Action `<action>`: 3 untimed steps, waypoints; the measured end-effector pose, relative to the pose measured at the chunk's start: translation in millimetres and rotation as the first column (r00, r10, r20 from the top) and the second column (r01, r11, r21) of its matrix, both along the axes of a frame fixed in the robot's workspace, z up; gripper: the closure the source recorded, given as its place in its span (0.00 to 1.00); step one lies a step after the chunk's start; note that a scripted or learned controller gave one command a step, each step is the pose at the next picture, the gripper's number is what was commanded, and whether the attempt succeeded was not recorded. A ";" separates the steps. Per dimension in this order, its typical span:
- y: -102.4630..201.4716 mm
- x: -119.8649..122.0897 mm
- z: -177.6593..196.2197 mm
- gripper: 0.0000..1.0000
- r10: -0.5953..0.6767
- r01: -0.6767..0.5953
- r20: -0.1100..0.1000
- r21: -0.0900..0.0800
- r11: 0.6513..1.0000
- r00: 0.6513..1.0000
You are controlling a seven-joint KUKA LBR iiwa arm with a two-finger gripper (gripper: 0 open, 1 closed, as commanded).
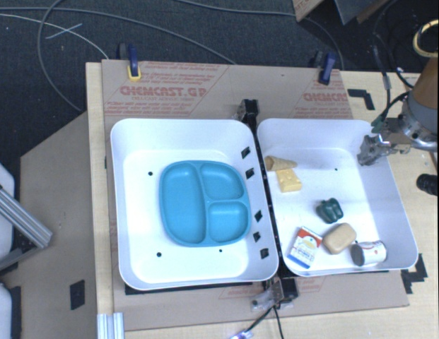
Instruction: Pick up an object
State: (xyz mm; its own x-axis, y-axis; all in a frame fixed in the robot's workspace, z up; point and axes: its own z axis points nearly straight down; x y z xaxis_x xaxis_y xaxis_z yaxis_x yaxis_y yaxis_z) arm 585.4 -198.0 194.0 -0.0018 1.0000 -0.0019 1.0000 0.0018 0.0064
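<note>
Two blue clamps, one at the left (pixel 133 61) and one at the right (pixel 326 67), grip the brown board's (pixel 205 83) far edge; thin grey cables (pixel 78 27), apparently loose, loop across dark carpet (pixel 35 83).

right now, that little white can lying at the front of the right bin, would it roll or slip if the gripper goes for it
The white can lies on its side, so a nudge would probably roll it. Its curved wall looks smooth, so fingers may slip. The tan bun-shaped object sits right beside it, possibly blocking rolling that way. The gripper is at the bin's far right rim.

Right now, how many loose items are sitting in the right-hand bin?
6. Two yellowish wedges near the divider, a dark green piece mid-bin, and along the near edge a red-and-white packet, a tan lump and a small white can. None seems hidden.
</note>
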 end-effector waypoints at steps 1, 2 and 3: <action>-1.4 0.6 43.6 1.00 0.000 0.000 -0.001 0.000 1.000 1.000; 61.9 11.2 46.3 1.00 0.005 -0.005 -0.006 0.004 1.000 1.000; 111.0 25.5 36.0 1.00 0.004 -0.004 -0.008 0.004 1.000 1.000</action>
